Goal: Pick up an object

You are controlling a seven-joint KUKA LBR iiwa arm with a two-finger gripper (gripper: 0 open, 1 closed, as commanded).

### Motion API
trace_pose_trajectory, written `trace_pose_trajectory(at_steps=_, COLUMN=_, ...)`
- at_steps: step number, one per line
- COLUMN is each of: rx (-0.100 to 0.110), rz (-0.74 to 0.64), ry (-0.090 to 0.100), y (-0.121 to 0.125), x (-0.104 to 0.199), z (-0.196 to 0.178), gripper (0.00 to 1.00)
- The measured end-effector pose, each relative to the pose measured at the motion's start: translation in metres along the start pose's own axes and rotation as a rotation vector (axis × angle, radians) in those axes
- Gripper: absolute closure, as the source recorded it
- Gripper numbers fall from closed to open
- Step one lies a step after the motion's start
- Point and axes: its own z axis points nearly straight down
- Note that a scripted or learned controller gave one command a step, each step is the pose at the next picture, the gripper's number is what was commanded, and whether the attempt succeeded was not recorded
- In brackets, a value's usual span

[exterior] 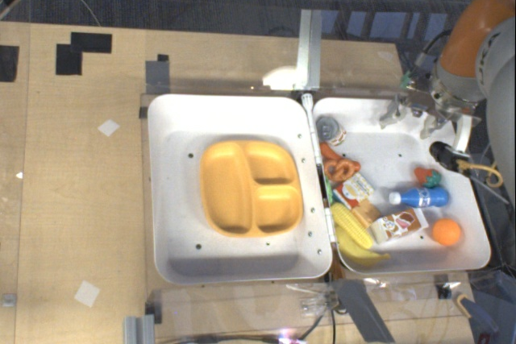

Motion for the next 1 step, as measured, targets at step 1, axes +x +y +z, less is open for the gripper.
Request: trace_pose_trajectory(at_steps=1, rx=0.002, rz=-0.271, ry=0.003, y=-0.0154, x=0.0294, z=0.0271, gripper=0.00)
